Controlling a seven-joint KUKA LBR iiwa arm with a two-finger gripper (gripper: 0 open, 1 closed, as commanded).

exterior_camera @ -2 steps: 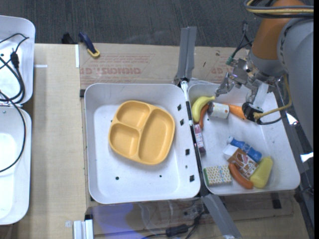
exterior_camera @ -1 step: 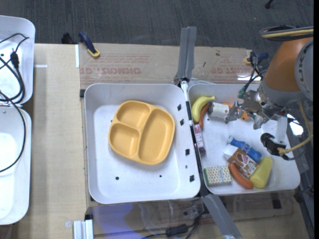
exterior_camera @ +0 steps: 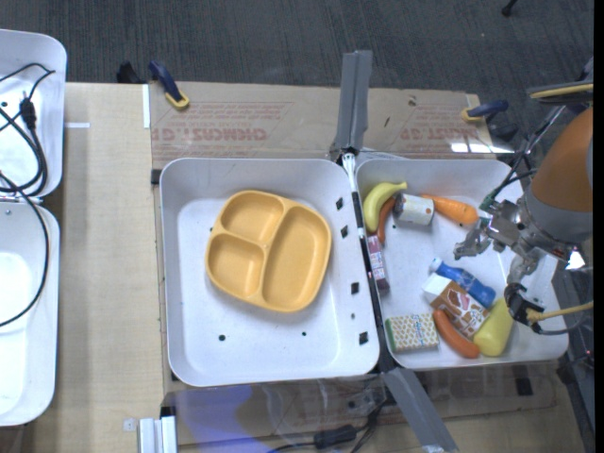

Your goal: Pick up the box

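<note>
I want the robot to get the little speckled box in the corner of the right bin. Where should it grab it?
Probably from straight above, fingers closing on the two longer sides of the box. It lies flat near the bin's front left corner, so its top is open to reach. A sausage-like toy lies close on its right, so the fingers fit best front and back.

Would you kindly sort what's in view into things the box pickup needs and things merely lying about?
Belongs to the job: box, gripper.
Lying about: banana, carrot, yellow divided plate, lemon, left bin.
</note>
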